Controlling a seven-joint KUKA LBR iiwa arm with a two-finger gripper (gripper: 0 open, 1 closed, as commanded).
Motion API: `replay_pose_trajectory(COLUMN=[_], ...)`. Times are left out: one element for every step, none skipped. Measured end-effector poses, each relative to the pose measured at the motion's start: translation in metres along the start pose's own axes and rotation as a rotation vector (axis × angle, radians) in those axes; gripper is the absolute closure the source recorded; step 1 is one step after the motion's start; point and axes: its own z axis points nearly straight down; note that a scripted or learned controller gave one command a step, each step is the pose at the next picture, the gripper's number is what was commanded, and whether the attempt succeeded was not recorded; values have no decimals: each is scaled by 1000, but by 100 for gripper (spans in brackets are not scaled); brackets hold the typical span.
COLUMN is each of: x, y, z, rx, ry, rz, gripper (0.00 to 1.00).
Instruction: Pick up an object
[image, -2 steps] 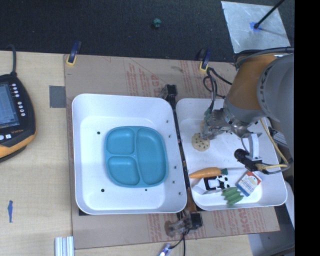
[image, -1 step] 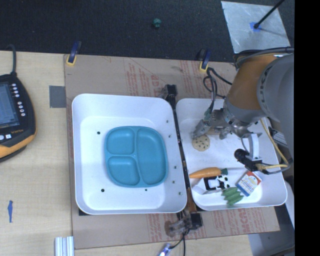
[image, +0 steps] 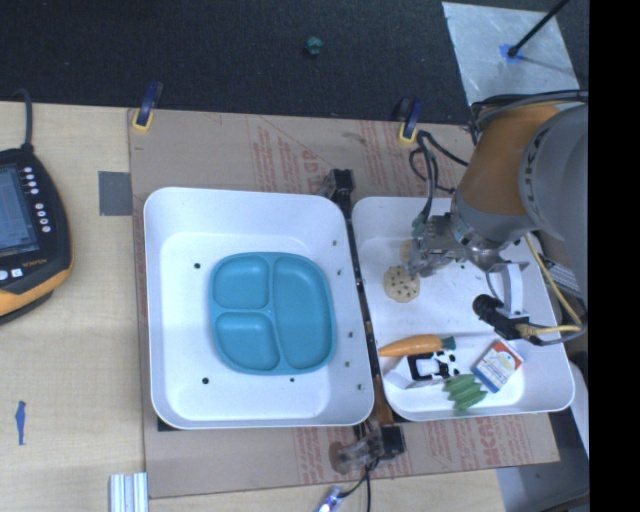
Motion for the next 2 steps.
replay_pose_trajectory(x=[0, 5], y=[0, 20], z=[0, 11], rx=[0, -1], ry=[0, 1], rz=[0, 3], gripper=[0, 0])
